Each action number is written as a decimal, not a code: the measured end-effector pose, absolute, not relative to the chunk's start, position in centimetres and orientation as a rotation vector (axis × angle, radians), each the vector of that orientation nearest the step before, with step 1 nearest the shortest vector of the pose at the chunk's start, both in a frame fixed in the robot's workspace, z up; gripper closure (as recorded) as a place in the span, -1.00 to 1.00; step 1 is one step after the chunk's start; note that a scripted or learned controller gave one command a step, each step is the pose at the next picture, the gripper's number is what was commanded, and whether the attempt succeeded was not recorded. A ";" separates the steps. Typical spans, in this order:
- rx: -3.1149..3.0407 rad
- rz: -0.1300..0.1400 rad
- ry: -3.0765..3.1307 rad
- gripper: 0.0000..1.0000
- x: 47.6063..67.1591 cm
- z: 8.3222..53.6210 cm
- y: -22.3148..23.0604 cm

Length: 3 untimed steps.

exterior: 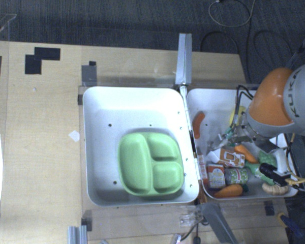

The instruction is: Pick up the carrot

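Claw (233, 134) state cannot be told; it sits above the right white bin (213, 101), orange tapered carrot (229, 190) at 6 o'clock.

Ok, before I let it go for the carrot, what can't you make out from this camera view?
- Gripper: too small and lost against the clutter; open or shut cannot be told.
- Right bin: the arm covers its far right part.
- Orange pieces: one by the near wall, one mid-pile; too blurred to say which is the carrot.
- Packets: labels unreadable.
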State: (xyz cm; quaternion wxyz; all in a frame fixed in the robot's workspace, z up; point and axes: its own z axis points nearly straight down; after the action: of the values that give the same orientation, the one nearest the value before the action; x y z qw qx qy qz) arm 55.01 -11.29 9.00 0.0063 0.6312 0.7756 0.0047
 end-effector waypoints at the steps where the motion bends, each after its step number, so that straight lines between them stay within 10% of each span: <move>1: 1.970 0.023 2.426 1.00 55.3 10.2 -11.1; 2: 2.065 0.008 2.361 1.00 59.7 20.3 -3.9; 3: 2.064 0.006 2.362 -1.00 59.7 20.3 -4.0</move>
State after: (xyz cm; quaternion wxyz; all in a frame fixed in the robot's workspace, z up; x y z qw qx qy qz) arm 59.67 -3.95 20.30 0.0023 0.6580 0.7530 0.0021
